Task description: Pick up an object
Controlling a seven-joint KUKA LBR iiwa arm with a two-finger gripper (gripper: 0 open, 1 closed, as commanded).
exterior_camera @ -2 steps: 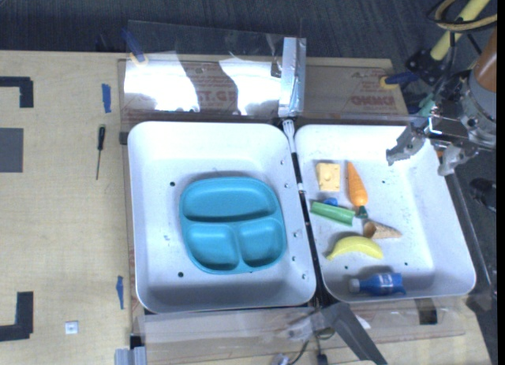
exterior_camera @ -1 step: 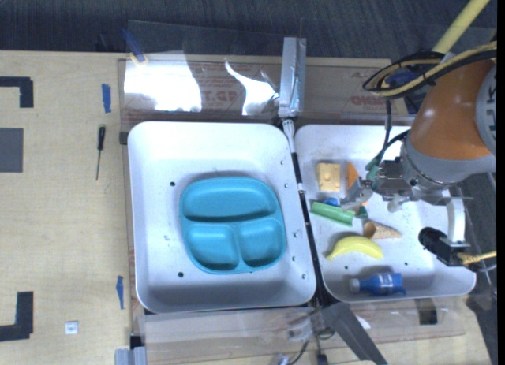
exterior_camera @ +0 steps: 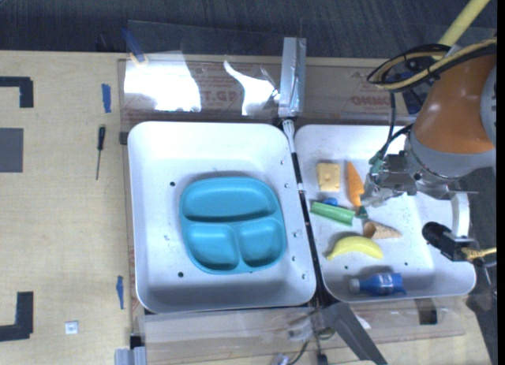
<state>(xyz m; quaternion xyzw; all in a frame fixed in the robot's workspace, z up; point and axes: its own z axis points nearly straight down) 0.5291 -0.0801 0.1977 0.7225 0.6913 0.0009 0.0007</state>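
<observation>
blue bottle [exterior_camera: 379,283]: lying on its side by the near edge of the right bin [exterior_camera: 442,275]; label too blurry to read.
banana [exterior_camera: 354,247]: yellow, curved, just behind the bottle, mid-bin.
cone-shaped thing [exterior_camera: 382,232]: tan, small, right beside the banana's far end.
green marker [exterior_camera: 332,213]: lying slantwise near the right bin's left wall.
carrot [exterior_camera: 355,184]: orange, tapered, pointing toward the far edge; the closest thing to the fingers.
yellow block [exterior_camera: 328,176]: pale cheese-looking cube, just left of the carrot.
gripper [exterior_camera: 380,188]: down in the right bin just right of the carrot; honestly can't tell if it's open or closed, or touching anything.
blue tray [exterior_camera: 232,222]: three compartments, sits mid left bin [exterior_camera: 150,158].
cardboard [exterior_camera: 229,87]: behind the bins, reddish print, unreadable under glare.
</observation>
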